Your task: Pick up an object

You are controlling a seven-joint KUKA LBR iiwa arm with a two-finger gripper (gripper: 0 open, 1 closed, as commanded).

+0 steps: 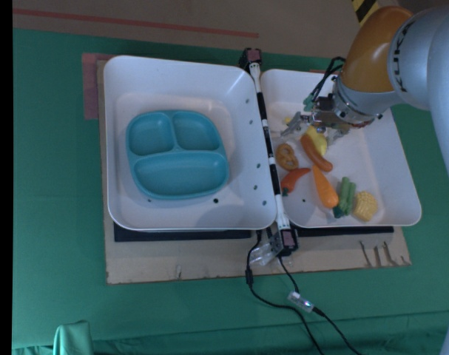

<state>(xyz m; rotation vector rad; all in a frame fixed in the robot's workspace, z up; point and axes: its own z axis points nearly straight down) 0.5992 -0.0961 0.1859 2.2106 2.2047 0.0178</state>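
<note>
Big green cloth (pixel 54 198) covers the bench, with a sheet of brown cardboard (pixel 180 261) on top of it, and the two white bins sit side by side on that. The KUKA arm (pixel 424 50) comes in from the right, grey with the orange band (pixel 372 46) just above the wrist, reaching over the far part of the right bin (pixel 402 191).

The left bin (pixel 135 76) has a teal divided plate (pixel 177 154) lying flat in the middle of it, three compartments, nothing else with it.

The right bin is where the toy food is. A sausage (pixel 316 152) lies at a slant near the middle, right under the gripper (pixel 313 124), with something yellow (pixel 317 139) just beside it, maybe a lemon, hard to say. A round orange cookie-looking thing (pixel 286 155) sits near the left wall of that bin, and a red-orange chili pepper (pixel 294 177) is just in front of it. A carrot (pixel 325 189) lies towards the front, then a green bean bundle (pixel 345 196) and a corn cob (pixel 365 205) touching each other near the front right corner.

The gripper hangs low over the sausage and the yellow piece. Honestly can't tell how wide it's open or whether it has hold of anything; it's too cluttered there.

A black cable (pixel 283 291) trails off the front edge of the cardboard.
</note>
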